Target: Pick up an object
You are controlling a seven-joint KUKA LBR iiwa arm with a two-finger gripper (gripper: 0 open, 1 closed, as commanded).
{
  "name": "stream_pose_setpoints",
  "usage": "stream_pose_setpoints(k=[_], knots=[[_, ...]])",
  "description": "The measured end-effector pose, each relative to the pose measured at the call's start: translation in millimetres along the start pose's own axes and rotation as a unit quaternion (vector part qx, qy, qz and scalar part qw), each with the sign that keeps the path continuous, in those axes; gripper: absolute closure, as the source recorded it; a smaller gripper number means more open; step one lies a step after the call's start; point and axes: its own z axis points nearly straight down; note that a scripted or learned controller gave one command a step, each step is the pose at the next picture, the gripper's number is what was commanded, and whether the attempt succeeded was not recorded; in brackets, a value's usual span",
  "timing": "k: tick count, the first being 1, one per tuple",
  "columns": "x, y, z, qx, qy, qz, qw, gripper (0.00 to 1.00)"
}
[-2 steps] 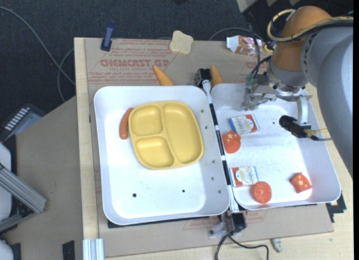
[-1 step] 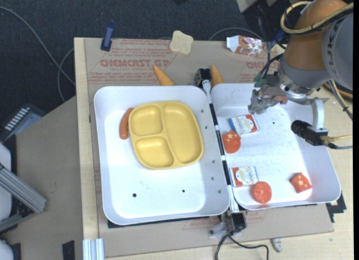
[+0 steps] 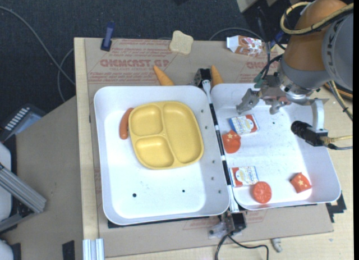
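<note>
My gripper [image 3: 260, 103] hangs over the back of the right bin [image 3: 322, 160], its two grey fingers [image 3: 245, 102] spread apart and open, with nothing between them. Just in front of it lies a small white carton [image 3: 243, 124] with red and blue print. A red tomato piece [image 3: 231, 142] sits beside the bin's left wall. Nearer the front are a second small carton [image 3: 245, 175], a round tomato slice [image 3: 261, 192] and a red chunk [image 3: 300, 182].
The left bin [image 3: 112, 158] holds a yellow divided plate [image 3: 165, 134] and a sausage [image 3: 124, 123] along its left side. Behind the bins lie a bread slice [image 3: 181, 41], two carrots [image 3: 163, 76] [image 3: 216, 75], a milk carton [image 3: 245, 44] and a blue item [image 3: 107, 36].
</note>
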Motion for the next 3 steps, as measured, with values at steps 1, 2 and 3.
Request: stream_pose_setpoints(k=[1,2,3], knots=[[-18,27,96,-0.004,0.0,0.0,1.0,0.0],[-44,58,100,-0.002,-0.001,0.0,1.0,0.0],[20,-16,-1,-0.001,0.0,0.0,1.0,0.0]])
